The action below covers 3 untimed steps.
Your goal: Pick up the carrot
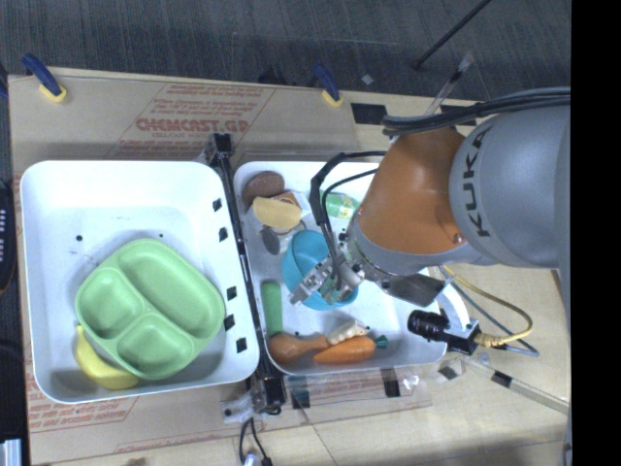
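Not picked yet: carrot point(344, 351) lies flat at the near edge of the right bin point(419, 355), jaws point(328, 282) hover above it over the blue cup point(305, 251) (aperture unclear, can't tell), descent and grasp remain.

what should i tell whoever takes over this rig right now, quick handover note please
Gripper: low over the blue cup in the right bin; holds nothing that can be seen.
Carrot: lying along the right bin's near edge, beside a brown item, apart from the gripper.
Left bin: green divided tray over a yellow item.
Done: no grasp yet.
Left: move to the carrot, grip, lift.
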### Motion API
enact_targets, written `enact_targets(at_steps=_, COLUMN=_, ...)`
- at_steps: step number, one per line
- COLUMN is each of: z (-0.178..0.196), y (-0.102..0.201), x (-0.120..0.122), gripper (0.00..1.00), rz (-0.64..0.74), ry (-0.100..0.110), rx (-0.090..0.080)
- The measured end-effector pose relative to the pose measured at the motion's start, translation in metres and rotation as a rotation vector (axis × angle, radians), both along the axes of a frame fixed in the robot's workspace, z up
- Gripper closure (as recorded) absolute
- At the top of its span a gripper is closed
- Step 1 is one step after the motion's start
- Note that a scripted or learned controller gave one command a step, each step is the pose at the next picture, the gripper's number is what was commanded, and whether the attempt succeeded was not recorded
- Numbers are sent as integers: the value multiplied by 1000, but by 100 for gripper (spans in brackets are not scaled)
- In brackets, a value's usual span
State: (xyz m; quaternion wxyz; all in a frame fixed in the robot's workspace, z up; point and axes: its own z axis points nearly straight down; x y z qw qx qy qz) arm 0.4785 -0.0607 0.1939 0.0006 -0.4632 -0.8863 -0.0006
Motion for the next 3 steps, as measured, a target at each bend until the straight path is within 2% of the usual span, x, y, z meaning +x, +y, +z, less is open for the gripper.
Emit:
enact_targets(at_steps=1, z=39, y=57, x=35, gripper=100, rz=-90, ry=5, rx=-3)
enact_targets(at_steps=2, z=88, y=-26, x=17, gripper=100, rz=284, ry=0, rx=-6)
enact_targets(at_steps=3, z=89, y=-25, x=17, gripper=0, rz=285, ry=-1, rx=-6)
